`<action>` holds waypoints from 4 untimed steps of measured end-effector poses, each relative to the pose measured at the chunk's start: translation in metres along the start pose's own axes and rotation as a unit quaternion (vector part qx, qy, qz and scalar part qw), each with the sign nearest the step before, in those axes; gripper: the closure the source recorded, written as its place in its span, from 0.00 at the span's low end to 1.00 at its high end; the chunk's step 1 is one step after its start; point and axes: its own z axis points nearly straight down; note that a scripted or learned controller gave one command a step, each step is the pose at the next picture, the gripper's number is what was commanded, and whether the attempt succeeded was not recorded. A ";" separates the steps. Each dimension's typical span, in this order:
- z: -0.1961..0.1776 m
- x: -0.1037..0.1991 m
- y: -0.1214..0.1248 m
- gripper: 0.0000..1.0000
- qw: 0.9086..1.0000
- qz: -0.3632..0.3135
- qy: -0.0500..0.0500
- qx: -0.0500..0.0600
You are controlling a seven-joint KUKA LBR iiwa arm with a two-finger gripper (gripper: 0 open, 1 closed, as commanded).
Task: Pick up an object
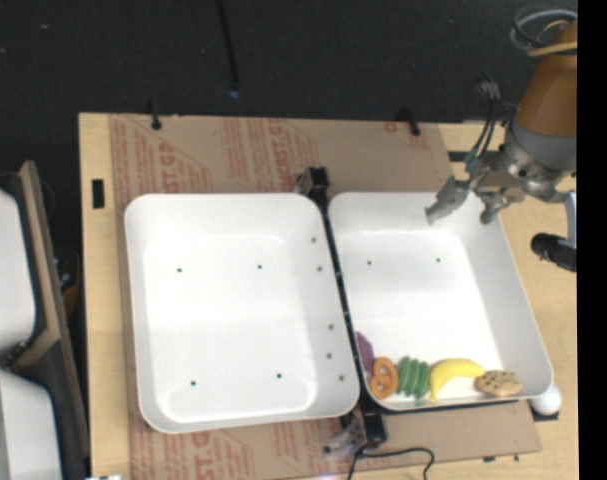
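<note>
My gripper (467, 208) hangs over the far edge of the right bin (423, 288), its two fingers spread open with nothing between them. Along that bin's near wall lies a row of small objects: an orange pretzel-like piece (383, 377), a green ridged piece (414, 377), a yellow banana (454, 373) and a tan cookie (498, 382). A purple piece (364, 348) shows just beside the pretzel. These objects are far from the gripper, on the opposite side of the bin.
The left bin (233, 308) sits beside the right one, joined by a black clip (313, 181) at the far end. Both rest on a cardboard sheet (233, 153) atop the bench. White equipment (8, 298) stands at the left edge.
</note>
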 end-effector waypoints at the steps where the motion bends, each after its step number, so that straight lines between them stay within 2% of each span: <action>1: 0.043 0.004 -0.003 0.00 1.000 0.000 0.000 0.000; 2: 0.091 -0.001 -0.011 0.00 1.000 0.000 0.000 0.000; 3: 0.077 -0.002 -0.010 1.00 1.000 0.000 0.000 -0.003; 4: 0.014 -0.007 -0.009 1.00 1.000 0.000 -0.001 -0.005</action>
